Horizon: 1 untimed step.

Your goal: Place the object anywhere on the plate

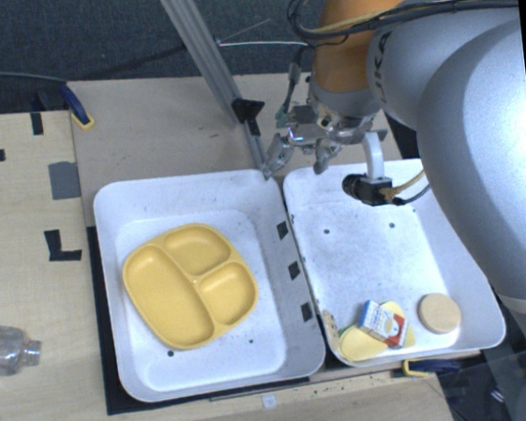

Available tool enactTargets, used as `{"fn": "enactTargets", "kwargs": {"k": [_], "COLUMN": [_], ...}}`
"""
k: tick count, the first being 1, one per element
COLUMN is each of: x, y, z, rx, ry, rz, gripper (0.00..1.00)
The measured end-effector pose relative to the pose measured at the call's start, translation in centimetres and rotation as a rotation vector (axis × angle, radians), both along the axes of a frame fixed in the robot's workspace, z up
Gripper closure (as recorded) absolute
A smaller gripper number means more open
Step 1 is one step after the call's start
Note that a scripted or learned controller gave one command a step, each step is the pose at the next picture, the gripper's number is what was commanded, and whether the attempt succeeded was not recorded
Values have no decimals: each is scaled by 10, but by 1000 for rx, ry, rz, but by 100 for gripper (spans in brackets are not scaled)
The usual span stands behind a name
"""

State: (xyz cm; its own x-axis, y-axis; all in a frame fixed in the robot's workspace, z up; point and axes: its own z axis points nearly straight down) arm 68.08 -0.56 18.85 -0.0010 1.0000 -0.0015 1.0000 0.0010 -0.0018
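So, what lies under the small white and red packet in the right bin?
The packet rests partly on a yellow flat object, beside a round tan disc. The part of the yellow object beneath the packet is covered, so its full shape cannot be seen.

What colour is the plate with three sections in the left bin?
Yellow all over. The plate shows plainly in the camera view, lying in the left bin.

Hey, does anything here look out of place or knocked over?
One thing: a clear bottle lies on its side on the bench, left of the bins. The plate sits at an angle in the left bin.
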Motion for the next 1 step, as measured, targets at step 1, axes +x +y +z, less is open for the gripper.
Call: {"fn": "enactTargets", "kwargs": {"k": [1], "x": [-21], "y": [-30], "z": [108], "rx": [1], "ry": [-9], "rz": [0], "gripper": [0]}}
